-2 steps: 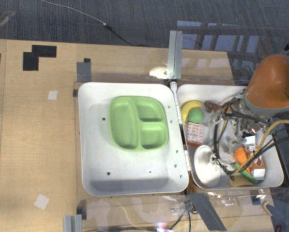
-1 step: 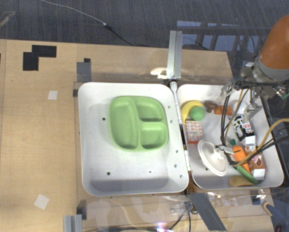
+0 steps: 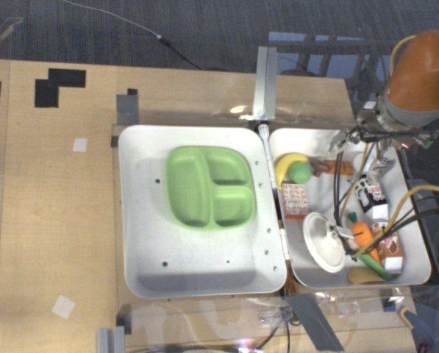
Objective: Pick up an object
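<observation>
My gripper hangs over the back of the right bin, under the orange wrist band. Below and left of it lie a yellow banana with a green ball against it, and a brown item. A small red and white box sits by the bin's left wall. Toward the front are a white bowl, an orange carrot, a green stick-like piece and a small orange and white box. Nothing is visibly held.
The left bin holds a green divided plate. A metal divider post stands behind the seam between the bins. Cables loop over the right bin's right side. The wooden bench spreads to the left.
</observation>
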`<state>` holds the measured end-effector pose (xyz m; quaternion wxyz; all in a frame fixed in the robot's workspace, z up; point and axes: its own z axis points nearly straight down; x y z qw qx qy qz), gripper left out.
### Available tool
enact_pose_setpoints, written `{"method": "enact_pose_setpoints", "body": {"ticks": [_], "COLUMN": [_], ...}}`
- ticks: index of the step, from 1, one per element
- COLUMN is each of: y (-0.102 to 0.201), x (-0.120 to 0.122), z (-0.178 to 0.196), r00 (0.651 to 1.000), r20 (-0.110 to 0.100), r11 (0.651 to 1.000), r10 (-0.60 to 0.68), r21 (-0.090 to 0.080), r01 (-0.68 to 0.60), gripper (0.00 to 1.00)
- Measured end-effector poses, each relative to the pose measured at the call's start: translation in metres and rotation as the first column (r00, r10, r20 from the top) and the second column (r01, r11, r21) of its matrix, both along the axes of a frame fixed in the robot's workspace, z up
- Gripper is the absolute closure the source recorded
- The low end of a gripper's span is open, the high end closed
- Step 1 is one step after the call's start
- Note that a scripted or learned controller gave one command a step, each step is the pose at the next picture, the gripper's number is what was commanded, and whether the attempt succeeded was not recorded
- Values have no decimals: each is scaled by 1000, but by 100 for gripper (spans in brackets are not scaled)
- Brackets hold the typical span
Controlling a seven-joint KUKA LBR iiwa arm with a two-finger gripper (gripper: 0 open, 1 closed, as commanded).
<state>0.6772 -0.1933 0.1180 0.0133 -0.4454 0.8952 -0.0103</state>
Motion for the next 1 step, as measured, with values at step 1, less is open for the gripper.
{"method": "enact_pose_setpoints", "body": {"ticks": [1], "y": [24], "x": [3], "z": [-5], "r00": [985], "r20": [4], "r11": [985], "r10": [171], "r21": [-22], "r01": [-171], "gripper": [0]}}
